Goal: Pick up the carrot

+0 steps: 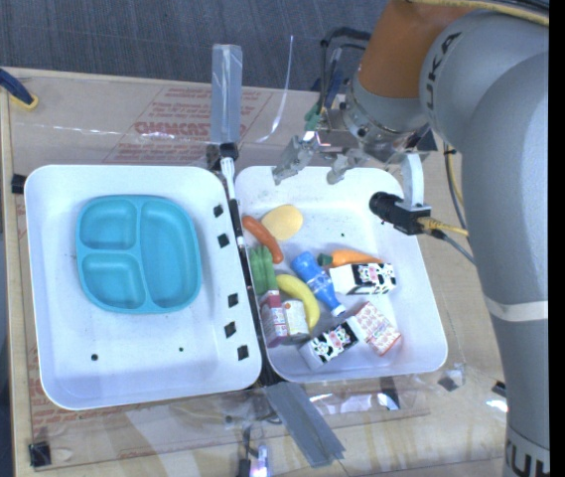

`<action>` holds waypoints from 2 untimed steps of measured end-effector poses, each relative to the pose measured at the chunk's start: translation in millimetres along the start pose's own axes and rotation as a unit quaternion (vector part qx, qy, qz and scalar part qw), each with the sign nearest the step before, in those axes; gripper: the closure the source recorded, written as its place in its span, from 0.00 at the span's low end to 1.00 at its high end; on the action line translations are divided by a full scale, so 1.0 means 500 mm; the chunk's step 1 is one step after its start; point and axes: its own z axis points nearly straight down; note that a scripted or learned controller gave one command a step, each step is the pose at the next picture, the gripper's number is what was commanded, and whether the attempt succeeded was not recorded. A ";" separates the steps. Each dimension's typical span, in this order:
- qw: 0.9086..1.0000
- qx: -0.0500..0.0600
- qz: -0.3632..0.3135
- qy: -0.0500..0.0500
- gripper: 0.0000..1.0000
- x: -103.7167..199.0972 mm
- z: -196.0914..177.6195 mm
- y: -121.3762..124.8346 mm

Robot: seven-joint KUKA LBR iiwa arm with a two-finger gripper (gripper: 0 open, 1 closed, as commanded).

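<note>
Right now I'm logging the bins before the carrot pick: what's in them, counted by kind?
Carrot: 1
Banana: 1
Lemon: 1
Sausage: 1
Cow-print cartons: 2
Blue bottle: 1
Blue tray: 1
Total: 8, plus a few half-hidden items.

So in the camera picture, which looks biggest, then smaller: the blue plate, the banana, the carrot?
1. Blue plate, biggest by far.
2. Banana and carrot look about alike; the carrot is partly hidden, so I won't rank them.

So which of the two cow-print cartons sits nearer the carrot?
The upper cow-print carton, lying right against the carrot near the right bin's middle. The other cow-print carton lies lower, by the bin's front wall.
</note>
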 end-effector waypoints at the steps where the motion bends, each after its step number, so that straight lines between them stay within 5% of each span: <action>1: 0.997 0.000 -0.078 0.000 0.00 -0.106 0.073 -0.142; 2: 1.000 -0.002 -0.018 0.000 0.00 -0.029 -0.118 -0.055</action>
